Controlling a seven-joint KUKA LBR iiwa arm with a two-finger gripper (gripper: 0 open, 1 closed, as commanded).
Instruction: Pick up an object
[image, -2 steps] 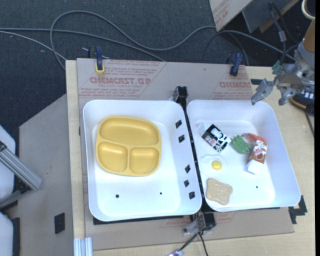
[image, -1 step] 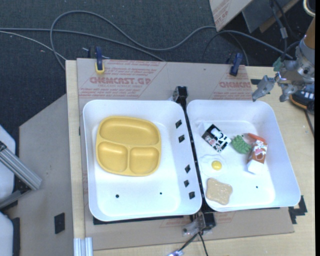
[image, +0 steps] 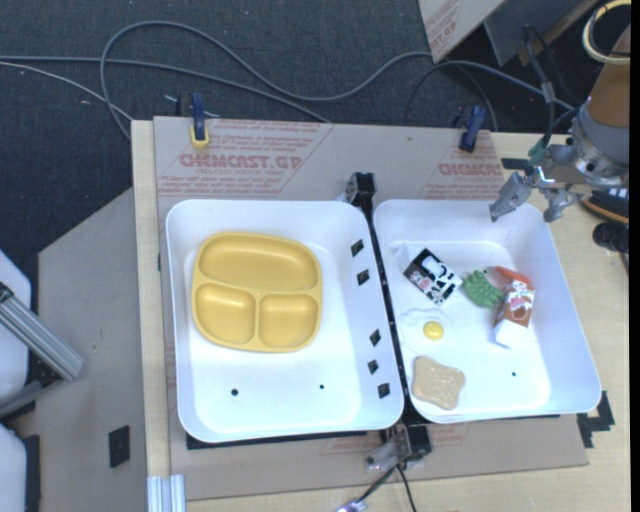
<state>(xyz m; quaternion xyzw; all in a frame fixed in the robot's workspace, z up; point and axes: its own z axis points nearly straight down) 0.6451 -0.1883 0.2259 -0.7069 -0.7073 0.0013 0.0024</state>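
Note:
My gripper hangs over the far right rim of the right bin, its two fingers spread apart with nothing between them. Several small objects lie in that bin: a black and white packet, a green toy, a red and white carton, a fried egg and a slice of toast. The nearest of them, the green toy and the carton, sit well below the gripper in the view.
The left bin holds a yellow three-part tray. Black clips run along the divider between the bins. Blue clamps pin the cardboard at the back edge, and cables trail behind.

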